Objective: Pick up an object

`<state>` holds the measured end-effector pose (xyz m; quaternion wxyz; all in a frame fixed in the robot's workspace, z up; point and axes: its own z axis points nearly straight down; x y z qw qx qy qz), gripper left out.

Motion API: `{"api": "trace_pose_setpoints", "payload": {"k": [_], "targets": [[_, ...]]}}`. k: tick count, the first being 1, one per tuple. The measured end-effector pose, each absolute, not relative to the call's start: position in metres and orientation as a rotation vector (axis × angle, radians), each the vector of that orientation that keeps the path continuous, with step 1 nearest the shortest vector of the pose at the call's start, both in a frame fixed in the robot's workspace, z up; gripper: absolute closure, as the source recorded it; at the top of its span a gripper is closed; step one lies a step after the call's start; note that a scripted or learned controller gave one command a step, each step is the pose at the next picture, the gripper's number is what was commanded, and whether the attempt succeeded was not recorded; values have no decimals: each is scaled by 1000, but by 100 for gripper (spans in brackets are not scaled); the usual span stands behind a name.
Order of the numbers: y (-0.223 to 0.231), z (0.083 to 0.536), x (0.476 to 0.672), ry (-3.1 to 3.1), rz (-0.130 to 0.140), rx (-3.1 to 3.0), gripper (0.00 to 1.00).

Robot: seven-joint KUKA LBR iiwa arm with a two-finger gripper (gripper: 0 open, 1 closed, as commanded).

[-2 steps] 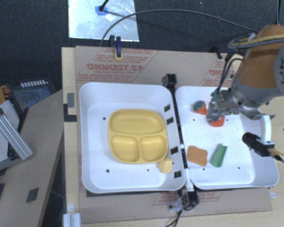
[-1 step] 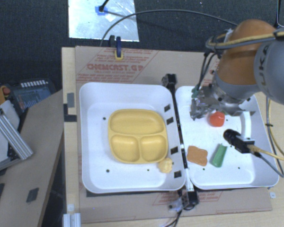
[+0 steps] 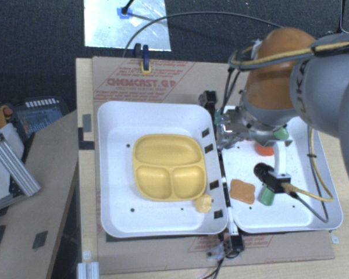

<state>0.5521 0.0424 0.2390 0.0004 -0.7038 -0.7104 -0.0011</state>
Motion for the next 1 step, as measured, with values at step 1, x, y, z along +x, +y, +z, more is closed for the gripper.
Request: {"api": "trace_pose_setpoints", "payload": {"k": [1], "targets": [[95, 238, 562, -2232, -5, -2211, 100]]}}
